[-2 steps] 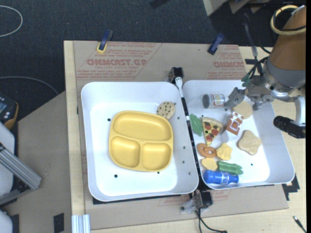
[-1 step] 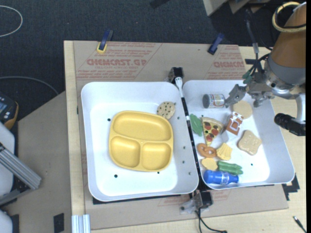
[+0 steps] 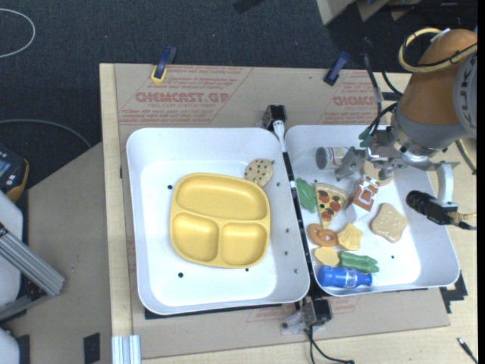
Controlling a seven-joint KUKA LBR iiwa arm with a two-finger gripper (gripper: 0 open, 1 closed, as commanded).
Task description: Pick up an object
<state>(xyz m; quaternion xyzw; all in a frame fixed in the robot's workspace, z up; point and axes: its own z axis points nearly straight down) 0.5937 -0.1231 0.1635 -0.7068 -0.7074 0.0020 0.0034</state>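
I was reaching in from the right over the right bin [image 3: 432, 275], my fingers [image 3: 369, 171] down low near its back half. Could I tell how wide they stood? No, my own wrist and hardware blocked that, and I could not make out anything caught between them.

Right under and beside my fingers sat a small red and white carton [image 3: 364, 195], tilted, and just behind it a grey can [image 3: 330, 158] lying on its side near the bin's back wall. Toward the middle of the bin lay a pizza slice [image 3: 329, 202], with a green leaf-shaped piece [image 3: 306, 194] touching its left edge, hard against the divider. A slice of toast [image 3: 389, 222] lay to the right, apart from the crowd. Nearer the front edge: a brown pretzel [image 3: 323, 236], a yellow cheese wedge [image 3: 351, 237], a yellow chip-like piece [image 3: 326, 256], a green pepper [image 3: 359, 262] and a blue bottle [image 3: 345, 279] on its side, all packed close together.

Over in the left bin [image 3: 144, 203], a yellow divided plate [image 3: 220, 219] took the middle, and a chocolate chip cookie [image 3: 259, 171] sat just past its back right corner. Both bins sat side by side on the worktop [image 3: 121, 112], with a blue and yellow clamp [image 3: 161, 65] at its back edge.
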